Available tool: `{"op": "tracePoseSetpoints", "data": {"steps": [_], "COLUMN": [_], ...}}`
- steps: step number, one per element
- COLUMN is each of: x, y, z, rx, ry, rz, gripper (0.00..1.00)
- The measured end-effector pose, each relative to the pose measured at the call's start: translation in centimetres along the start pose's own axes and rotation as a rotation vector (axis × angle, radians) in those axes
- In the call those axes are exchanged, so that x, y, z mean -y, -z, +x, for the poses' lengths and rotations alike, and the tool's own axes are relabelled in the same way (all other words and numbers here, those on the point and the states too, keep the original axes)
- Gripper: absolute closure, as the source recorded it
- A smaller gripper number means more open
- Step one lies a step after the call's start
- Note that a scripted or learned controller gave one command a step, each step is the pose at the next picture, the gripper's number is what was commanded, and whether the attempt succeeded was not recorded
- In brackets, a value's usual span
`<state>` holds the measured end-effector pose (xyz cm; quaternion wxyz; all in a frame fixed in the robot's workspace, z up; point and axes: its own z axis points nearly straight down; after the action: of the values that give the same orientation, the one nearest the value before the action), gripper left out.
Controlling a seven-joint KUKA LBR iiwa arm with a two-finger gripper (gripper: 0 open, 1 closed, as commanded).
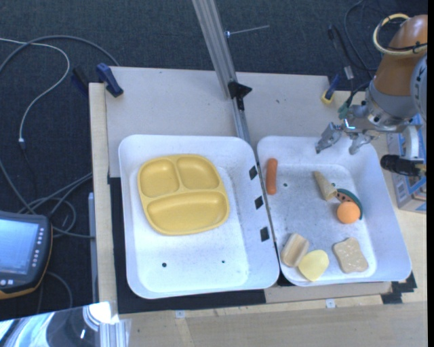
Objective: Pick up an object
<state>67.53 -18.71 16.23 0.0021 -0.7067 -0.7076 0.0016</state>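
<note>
Orange ball [348,213] | right bin [380,176], well apart from fingers [341,141] | spread open, holding nothing

The bench [176,101] has a pale beige top and stands on a dark carpet floor [54,20], where thin grey cables [30,101] lie in loops at the left. A metal pole [220,47] rises at a slant from the bench's middle, blue clamps [108,79] grip its far edge, and a screen [20,252] sits at the lower left.

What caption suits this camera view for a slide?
Open tool above right bin of toy foods; yellow divided plate in left bin.
</note>
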Motion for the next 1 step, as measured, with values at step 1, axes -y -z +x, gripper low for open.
{"op": "tracePoseSetpoints", "data": {"steps": [1], "x": [-0.17], "y": [1.55], "z": [0.0], "rx": [0.002], "ry": [0.001], "rz": [-0.008], "gripper": [1.0]}}
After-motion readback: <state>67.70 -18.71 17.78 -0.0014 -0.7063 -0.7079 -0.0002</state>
